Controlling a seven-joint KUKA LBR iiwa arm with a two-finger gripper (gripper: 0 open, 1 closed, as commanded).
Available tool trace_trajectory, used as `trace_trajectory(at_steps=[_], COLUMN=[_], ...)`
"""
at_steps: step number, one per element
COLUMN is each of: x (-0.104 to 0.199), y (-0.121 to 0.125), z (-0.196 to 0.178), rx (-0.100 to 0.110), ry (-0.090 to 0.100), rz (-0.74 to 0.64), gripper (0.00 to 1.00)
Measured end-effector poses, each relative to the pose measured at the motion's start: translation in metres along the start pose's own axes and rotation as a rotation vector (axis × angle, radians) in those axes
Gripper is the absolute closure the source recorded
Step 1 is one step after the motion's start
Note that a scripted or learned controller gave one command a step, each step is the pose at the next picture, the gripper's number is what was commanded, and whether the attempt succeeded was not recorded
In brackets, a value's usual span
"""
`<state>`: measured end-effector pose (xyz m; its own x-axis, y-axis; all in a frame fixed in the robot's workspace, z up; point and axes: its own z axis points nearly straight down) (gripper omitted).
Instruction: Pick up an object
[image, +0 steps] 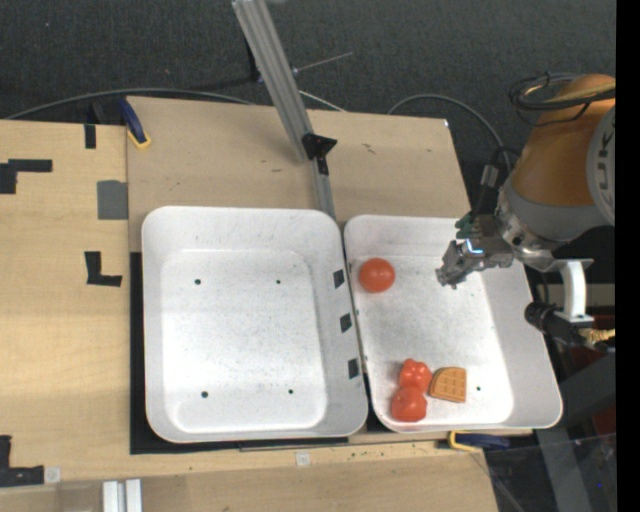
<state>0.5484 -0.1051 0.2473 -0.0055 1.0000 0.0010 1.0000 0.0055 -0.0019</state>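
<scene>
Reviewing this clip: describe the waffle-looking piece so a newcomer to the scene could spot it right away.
Start at the right white bin and look to its near edge. There a small cluster lies: two red pieces touching, with the waffle piece to their right. It alone is tan-orange, squarish and grid-patterned.

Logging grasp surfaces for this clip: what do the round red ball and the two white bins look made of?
Round red ball: probably smooth plastic or rubber, matte, evenly coloured. Two shallow white bins: likely moulded plastic, given rounded corners, with dark speckling.
</scene>
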Motion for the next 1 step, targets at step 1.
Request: trace_trajectory(at_steps=[1], x=[0.0394], y=[0.0261], z=[0.0051], rx=[-0.001], ry=[0.000], rz=[0.000], gripper=[1.00])
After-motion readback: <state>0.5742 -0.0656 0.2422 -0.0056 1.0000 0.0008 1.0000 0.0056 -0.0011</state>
